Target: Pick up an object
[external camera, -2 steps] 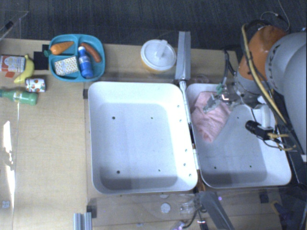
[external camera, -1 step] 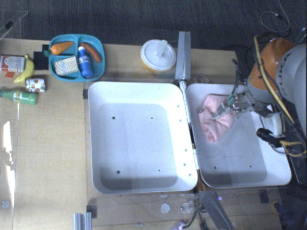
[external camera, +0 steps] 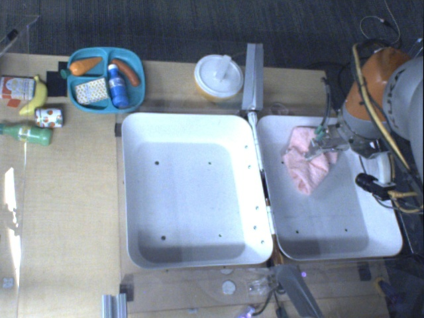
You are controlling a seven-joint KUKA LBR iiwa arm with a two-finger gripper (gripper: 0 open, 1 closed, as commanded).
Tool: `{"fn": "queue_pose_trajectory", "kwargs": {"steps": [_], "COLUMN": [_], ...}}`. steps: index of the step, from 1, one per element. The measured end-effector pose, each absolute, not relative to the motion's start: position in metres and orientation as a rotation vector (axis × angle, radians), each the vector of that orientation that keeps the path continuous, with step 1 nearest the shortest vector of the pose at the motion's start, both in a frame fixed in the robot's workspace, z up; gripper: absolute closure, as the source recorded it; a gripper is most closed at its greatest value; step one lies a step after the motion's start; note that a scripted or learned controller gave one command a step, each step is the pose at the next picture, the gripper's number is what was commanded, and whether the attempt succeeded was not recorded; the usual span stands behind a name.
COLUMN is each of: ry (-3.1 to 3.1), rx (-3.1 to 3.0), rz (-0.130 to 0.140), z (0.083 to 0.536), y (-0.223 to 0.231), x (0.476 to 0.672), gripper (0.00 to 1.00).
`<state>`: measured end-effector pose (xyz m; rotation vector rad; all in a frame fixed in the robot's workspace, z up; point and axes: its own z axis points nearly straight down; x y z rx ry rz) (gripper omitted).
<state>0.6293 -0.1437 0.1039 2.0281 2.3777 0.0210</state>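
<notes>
Pink cloth (external camera: pixel 306 161): crumpled in the right bin (external camera: pixel 344 244), in its upper left part, near the wall shared with the left bin.
Jaws (external camera: pixel 322 141): at the cloth's upper right edge, touching or just above it; too blurred to tell how far apart they stand or whether they grip the fabric.
Arm (external camera: pixel 391 91): reaches in from the right, orange band above the wrist, cables looped beside it.
Left bin (external camera: pixel 192 184): white, just beside the right one.
Tabletop (external camera: pixel 59 211): pale wood; carries a blue divided tray (external camera: pixel 136 78) of toy food, a white lidded cup (external camera: pixel 218 77), a banana (external camera: pixel 36 97) and a small can (external camera: pixel 49 117) at the upper left.
</notes>
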Motion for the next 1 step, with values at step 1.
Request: {"fn": "queue_pose_trajectory", "kwargs": {"steps": [1], "ry": [2.427], "rx": [1.989], "rz": [0.005], "z": [0.2134], "y": [-0.0753], "x": [0.6433], "gripper": [1.00]}}
